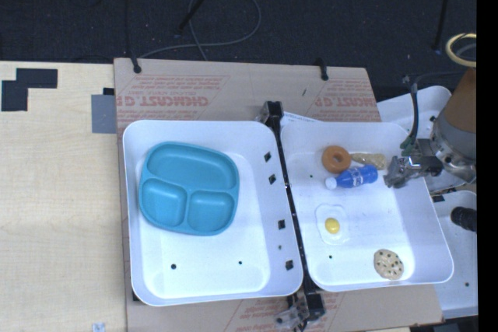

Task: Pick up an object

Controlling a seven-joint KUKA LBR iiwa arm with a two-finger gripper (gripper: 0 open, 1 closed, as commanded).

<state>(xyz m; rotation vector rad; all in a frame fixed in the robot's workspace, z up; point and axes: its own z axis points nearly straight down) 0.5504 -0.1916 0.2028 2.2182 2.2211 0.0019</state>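
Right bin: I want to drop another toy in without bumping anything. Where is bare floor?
Free: right bin floor between fried egg and right wall, above cookie. Crowded: top, where donut, blue bottle and gripper cluster.

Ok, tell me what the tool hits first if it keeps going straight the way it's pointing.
Probably the blue bottle: the tool points left across the right bin, and the bottle lies just beyond its tip. Height is unclear, so it might pass above.
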